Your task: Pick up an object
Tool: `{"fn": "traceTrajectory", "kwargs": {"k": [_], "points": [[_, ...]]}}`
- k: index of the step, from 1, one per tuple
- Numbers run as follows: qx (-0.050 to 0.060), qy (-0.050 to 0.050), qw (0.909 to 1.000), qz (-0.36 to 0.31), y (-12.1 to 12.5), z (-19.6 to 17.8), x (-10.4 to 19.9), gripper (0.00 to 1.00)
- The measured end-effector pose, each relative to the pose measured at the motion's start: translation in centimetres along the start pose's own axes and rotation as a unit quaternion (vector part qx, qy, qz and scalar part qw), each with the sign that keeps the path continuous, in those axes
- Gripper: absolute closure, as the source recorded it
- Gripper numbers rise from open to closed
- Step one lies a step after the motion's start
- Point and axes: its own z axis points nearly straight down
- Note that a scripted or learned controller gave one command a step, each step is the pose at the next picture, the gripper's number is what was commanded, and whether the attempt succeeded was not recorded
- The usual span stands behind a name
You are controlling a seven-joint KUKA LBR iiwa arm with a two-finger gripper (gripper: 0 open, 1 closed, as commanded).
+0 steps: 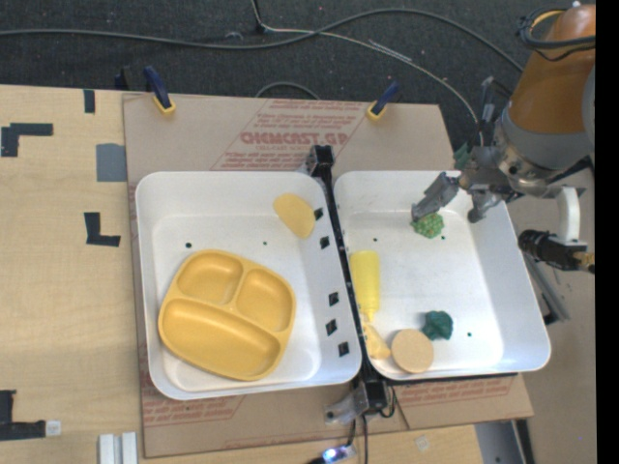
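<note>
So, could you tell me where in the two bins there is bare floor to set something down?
Right bin: a bare patch in the middle, bordered by the yellow bottle, the green piece and the dark green lump. Left bin: bare along the far side, left of the yellow chip. Crowded where the divided plate lies, and around the tan disc.

Bright even overhead light, soft shadows, mild glare on white bins (155, 211), slightly soft focus

left bin (155, 201): divided plate (226, 312) at front, chip-like piece (295, 214) behind it by the divider | right bin (513, 288): bottle (366, 280) along the divider, round disc (412, 350) at front, crumpled lump (437, 325) just right of it, leafy piece (428, 225) at back | gripper (453, 199) over the leafy piece
</note>
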Motion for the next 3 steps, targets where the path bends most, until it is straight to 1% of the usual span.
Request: {"fn": "traceTrajectory", "kwargs": {"k": [1, 2, 3], "points": [[-0.006, -0.001, 1.0000, -0.002, 0.2, -0.6, 0.0, 0.00], [-0.002, 0.000, 1.0000, -0.001, -0.2, 6.0, 0.5, 0.00], [-0.003, 0.000, 1.0000, -0.001, -0.3, 10.7, 0.5, 0.00]]}}
